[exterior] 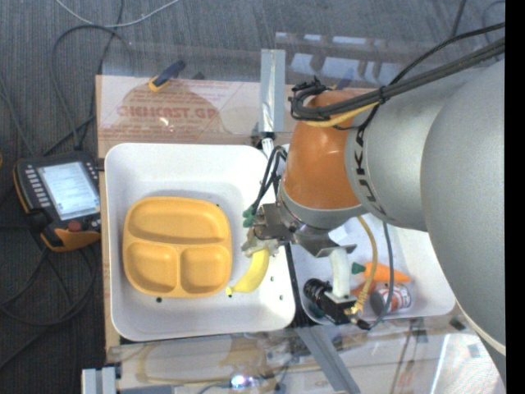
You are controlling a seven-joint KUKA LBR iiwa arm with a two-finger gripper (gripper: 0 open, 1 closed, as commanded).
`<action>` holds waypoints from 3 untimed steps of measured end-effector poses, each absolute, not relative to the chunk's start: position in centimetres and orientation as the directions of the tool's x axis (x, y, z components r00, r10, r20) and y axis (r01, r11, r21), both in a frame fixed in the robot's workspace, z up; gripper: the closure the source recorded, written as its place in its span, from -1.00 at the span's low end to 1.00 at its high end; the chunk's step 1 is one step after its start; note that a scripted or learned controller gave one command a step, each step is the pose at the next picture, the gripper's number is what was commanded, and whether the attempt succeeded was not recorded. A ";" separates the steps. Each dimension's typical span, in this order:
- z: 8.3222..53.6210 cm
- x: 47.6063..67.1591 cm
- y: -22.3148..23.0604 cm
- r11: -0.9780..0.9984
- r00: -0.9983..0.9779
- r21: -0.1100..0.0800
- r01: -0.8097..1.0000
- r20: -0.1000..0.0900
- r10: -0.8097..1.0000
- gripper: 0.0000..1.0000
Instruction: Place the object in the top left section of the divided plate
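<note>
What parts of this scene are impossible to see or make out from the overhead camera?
- Gripper: the orange wrist covers it, so its grip on the banana is unclear.
- Banana's top end: tucked under the gripper.
- Right bin: largely covered by the arm; a carrot and a can beside it show partly.
- Pendant screen: text too small.
- Yellow plate: fully visible.
</note>
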State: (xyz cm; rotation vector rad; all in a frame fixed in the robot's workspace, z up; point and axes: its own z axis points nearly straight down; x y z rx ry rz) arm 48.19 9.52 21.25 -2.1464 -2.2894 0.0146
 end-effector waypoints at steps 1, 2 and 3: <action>24.1 48.2 10.7 0.095 -0.096 -0.008 0.995 -0.002 0.995 1.00; 20.1 48.2 8.1 0.168 -0.168 -0.009 0.986 -0.002 0.986 1.00; 27.6 48.3 7.7 0.159 -0.159 -0.006 0.987 -0.003 0.987 1.00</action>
